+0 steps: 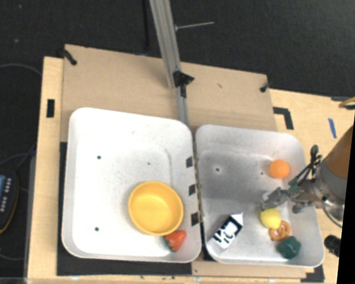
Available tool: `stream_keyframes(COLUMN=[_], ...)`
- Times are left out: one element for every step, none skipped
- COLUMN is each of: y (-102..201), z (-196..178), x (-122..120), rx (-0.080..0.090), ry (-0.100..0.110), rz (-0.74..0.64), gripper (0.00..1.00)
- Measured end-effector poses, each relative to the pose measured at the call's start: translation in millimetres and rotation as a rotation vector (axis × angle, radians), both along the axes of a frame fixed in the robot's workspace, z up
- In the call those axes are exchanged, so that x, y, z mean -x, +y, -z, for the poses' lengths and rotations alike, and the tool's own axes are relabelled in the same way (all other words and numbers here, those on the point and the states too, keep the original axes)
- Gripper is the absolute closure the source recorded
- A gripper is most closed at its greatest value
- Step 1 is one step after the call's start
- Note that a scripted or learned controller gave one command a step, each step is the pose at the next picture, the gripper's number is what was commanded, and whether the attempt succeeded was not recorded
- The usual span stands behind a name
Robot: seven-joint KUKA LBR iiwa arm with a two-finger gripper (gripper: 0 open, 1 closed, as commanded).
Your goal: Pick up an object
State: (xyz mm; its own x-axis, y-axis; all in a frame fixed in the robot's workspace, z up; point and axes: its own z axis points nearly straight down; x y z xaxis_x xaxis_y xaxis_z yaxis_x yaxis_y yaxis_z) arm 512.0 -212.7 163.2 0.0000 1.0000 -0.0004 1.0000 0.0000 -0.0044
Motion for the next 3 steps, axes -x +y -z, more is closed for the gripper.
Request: stream_keyframes(y=[-1.9,-2.1,-3.0], z=[62.7,62.3,51.1], x=[1.9,1.3,-0.3], rx=[0.000,-0.001,-0.001], ry=[-0.001,-0.004,-0.009], rz=[0.000,0.002,0.008], gripper=[0.00,0.00,1.00])
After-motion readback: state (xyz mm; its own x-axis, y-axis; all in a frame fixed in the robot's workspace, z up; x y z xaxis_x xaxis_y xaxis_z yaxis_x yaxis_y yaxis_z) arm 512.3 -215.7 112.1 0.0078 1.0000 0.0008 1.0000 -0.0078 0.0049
